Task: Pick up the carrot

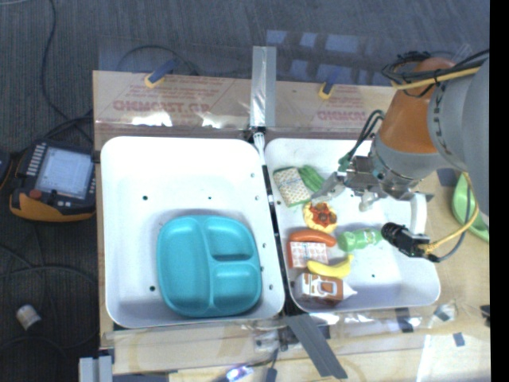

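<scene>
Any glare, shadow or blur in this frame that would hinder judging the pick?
Camera view: lighting even overall; glare on the clear sheet behind the bins; soft shadow beside the teal tray; the food toys in the right bin look soft and small, and the pincer is slightly blurred.

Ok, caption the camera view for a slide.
Arm's claw hovering over right bin of toy food, carrot near centre; teal tray in left bin.

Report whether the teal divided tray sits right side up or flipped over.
Right side up. The teal tray in the left bin shows its recessed compartments and dividing ridges facing the camera.
</scene>
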{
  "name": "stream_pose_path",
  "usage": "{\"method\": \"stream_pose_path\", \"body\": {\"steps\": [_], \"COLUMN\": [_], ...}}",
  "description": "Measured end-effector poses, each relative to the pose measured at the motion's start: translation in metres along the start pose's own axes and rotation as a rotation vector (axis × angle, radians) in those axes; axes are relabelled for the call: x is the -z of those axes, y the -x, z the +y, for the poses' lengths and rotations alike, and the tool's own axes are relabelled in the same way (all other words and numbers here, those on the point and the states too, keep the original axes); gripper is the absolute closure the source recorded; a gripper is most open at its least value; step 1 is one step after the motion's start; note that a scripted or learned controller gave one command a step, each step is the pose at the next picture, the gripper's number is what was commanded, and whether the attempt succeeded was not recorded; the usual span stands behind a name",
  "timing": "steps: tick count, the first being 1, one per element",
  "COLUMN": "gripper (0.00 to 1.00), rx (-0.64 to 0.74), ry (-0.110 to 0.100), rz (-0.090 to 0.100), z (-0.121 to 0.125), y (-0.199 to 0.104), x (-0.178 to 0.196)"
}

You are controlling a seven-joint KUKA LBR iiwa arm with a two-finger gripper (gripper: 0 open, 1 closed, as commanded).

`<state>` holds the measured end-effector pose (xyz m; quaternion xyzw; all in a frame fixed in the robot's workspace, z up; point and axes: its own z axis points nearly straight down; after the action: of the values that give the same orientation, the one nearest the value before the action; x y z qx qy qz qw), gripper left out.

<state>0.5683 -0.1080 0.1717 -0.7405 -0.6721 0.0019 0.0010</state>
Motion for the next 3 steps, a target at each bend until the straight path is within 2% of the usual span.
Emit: {"method": "stream_pose_path", "body": {"steps": [1, 2, 3], "gripper": [0.00, 0.00, 0.00], "rx": [-0.179, -0.225, -0.135], "ry": [-0.002, -0.002, 0.010], "rz": [0.000, -0.001, -0.001], "z": [-0.009, -0.047, -0.002], "y": [-0.014, 0.011, -0.006], "x": [-0.054, -0.041, -0.082]}}
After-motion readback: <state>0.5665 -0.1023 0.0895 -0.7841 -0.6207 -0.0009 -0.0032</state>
